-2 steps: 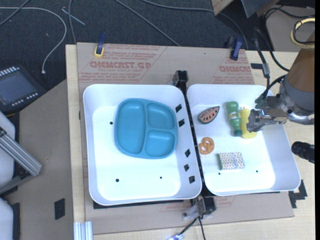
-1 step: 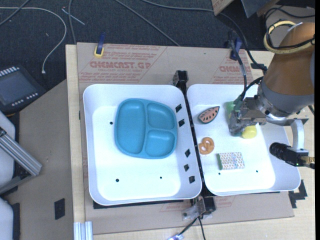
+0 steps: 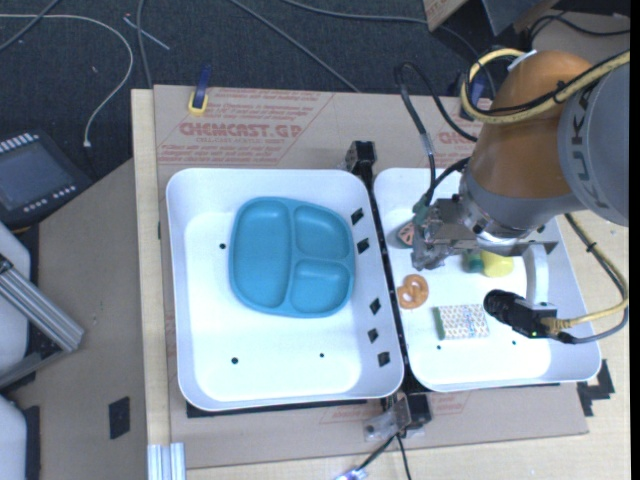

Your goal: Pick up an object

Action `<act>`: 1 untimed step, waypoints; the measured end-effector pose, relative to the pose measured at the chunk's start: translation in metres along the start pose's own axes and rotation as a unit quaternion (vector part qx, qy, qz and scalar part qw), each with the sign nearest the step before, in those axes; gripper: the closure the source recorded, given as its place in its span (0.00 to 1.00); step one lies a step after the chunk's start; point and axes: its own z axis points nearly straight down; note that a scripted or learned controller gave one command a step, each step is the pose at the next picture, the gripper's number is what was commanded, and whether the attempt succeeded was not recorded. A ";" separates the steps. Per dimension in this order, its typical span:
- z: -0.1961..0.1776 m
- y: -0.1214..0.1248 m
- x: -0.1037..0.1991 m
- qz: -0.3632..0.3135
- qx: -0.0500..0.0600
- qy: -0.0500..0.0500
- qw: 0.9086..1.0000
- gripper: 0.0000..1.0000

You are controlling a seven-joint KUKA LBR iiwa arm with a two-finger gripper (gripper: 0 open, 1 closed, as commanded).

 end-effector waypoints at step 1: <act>0.007 -0.011 0.062 0.000 0.000 0.000 1.000 1.00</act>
